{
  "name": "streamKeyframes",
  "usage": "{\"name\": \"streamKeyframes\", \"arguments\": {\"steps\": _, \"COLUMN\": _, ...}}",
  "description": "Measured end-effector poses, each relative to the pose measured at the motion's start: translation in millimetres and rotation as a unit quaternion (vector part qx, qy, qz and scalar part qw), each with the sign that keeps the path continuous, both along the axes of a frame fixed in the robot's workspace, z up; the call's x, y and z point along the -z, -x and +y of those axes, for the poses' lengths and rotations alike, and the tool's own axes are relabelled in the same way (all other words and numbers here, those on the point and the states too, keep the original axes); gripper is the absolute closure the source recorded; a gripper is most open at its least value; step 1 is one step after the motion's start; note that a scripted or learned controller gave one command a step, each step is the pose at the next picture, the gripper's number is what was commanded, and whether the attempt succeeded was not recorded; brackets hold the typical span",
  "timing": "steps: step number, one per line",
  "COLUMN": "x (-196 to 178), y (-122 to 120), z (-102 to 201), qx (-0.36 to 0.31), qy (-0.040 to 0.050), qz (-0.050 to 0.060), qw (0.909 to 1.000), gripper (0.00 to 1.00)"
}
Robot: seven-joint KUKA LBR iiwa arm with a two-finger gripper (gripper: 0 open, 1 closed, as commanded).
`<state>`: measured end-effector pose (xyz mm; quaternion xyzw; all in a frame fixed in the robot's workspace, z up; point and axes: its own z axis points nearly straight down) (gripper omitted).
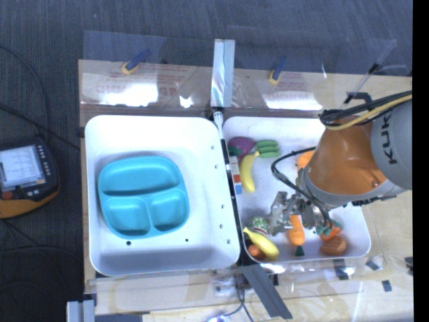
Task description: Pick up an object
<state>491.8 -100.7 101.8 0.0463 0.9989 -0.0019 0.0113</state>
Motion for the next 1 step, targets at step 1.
{"name": "streamKeyframes", "arguments": {"steps": 1, "x": 10.3, "y": -67.4, "z": -14.2, "qx": 0.056, "qy": -0.0036, "qz": 0.008, "qw": 0.9984, "gripper": 1.00}}
